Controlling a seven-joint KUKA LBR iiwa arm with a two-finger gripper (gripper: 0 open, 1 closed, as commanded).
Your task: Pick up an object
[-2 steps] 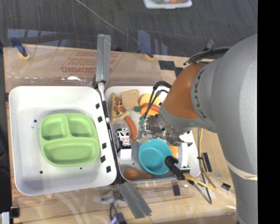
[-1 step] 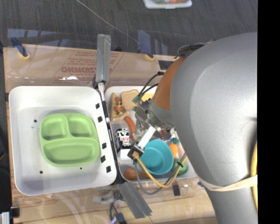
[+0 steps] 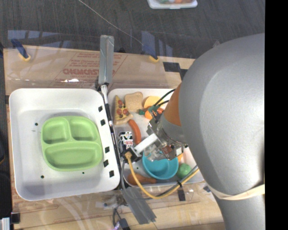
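With the gripper [image 3: 158, 152] low over the blue bowl [image 3: 160, 168], whose rim it appears to reach, we cannot tell the jaws' state, so we should straddle that rim squarely, clear of the sausage [image 3: 134, 130] beyond the bowl.

- Green divided plate [image 3: 71, 143]: lies flat in the left bin [image 3: 18, 134], three compartments.
- Cardboard sheet [image 3: 67, 67]: lies under both bins, red print on it.
- Grey tape strip [image 3: 106, 58]: runs along the seam between the bins at the far end.
- White tray [image 3: 173, 3]: at the top edge, well apart from the bins, contents unclear.
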